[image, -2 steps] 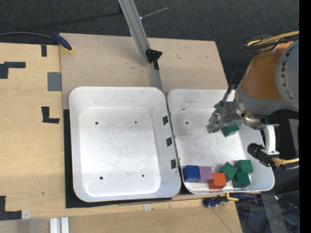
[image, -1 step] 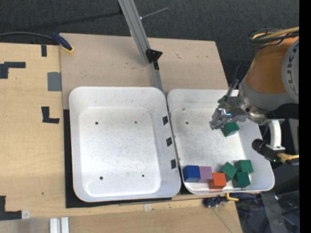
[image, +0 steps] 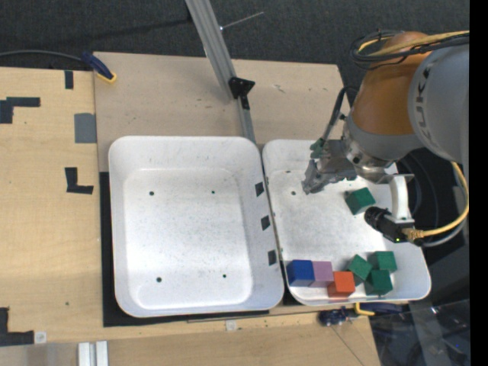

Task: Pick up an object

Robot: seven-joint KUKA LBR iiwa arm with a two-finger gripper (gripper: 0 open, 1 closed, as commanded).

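My gripper (image: 311,183) hangs over the upper left part of the right bin (image: 320,219), fingers pointing down-left, with nothing seen between them. A green block (image: 359,200) lies just to its right. Along the bin's front edge sit a blue block (image: 300,271), a lilac block (image: 322,271), an orange block (image: 343,282) and three green blocks (image: 375,271).
The left bin (image: 187,223) lies beside the right one. A grey metal post (image: 217,44) slants down to the bins' top edge. The arm's orange band (image: 385,101) and cables (image: 427,231) overhang the right bin's right side.
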